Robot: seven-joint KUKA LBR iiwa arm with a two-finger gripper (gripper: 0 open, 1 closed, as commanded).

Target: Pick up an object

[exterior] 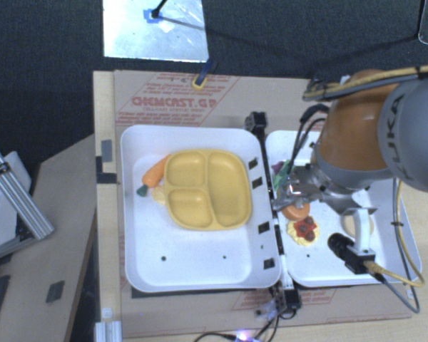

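The arm (371, 134) reaches in from the right of the frame over the right bin (321, 273). Its jaws (294, 191) hang low near that bin's left wall; whether they are clenched or released, I cannot tell. Just below them lie an orange piece (297, 211) and a yellow-and-red toy (303, 230). The left bin (192, 262) holds a yellow divided plate (203, 189) with a carrot (154, 172) at its left edge.

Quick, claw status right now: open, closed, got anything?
Claw: cannot be told. It sits low over the right bin, by the orange toy, with the arm blocking the view.
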